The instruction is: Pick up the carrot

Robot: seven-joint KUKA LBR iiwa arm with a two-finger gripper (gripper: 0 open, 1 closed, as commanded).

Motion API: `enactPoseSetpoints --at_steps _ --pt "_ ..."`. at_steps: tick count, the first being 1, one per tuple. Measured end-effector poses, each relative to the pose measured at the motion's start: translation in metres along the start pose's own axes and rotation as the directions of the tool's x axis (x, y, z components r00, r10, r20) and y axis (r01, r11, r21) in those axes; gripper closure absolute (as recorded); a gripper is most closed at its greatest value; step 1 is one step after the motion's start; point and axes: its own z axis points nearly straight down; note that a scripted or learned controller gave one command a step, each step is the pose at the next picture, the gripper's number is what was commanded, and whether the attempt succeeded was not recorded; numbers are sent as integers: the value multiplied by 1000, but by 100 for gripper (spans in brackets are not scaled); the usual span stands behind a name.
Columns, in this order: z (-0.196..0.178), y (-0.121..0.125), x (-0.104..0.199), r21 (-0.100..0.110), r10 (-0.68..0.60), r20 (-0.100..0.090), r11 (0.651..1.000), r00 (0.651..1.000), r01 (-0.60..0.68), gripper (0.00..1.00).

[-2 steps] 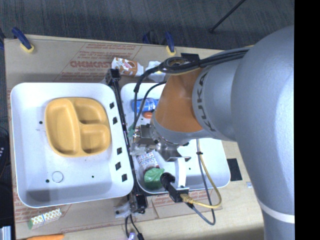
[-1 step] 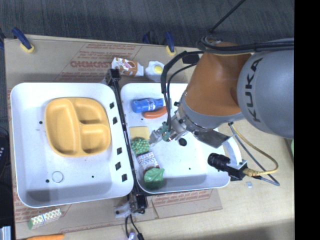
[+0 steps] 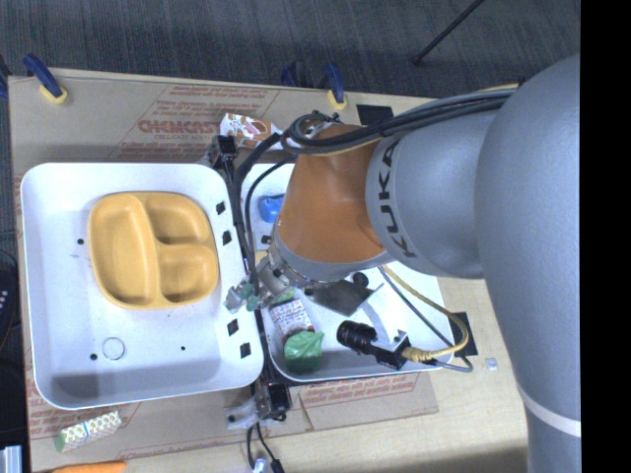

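Note:
My gripper (image 3: 252,294) is low over the left edge of the right bin (image 3: 340,371), close to the wall shared with the left bin (image 3: 39,264). The grey arm with its orange band (image 3: 330,205) covers most of the right bin. Just below the gripper lies a small white packet with red print (image 3: 289,315), and below that a green object (image 3: 304,351). A blue object (image 3: 268,208) peeks out at the arm's left edge, higher in the same bin. The rest of that bin is hidden under the arm.
A yellow divided plate (image 3: 153,246) rests in the left bin. On the bench by the front left corner lies a green and white wrapper (image 3: 89,429), with an orange strip (image 3: 89,466) at the frame's bottom edge. Blue clamps (image 3: 44,77) hold the bench's far edge.

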Motion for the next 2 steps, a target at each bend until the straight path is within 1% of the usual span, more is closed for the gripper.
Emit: enactPoseSetpoints --at_steps 1,2 --pt "-76 -19 -24 -3 -110 3 994 994 110 100" --pt "0 12 26 0 -187 0 982 982 187 100"
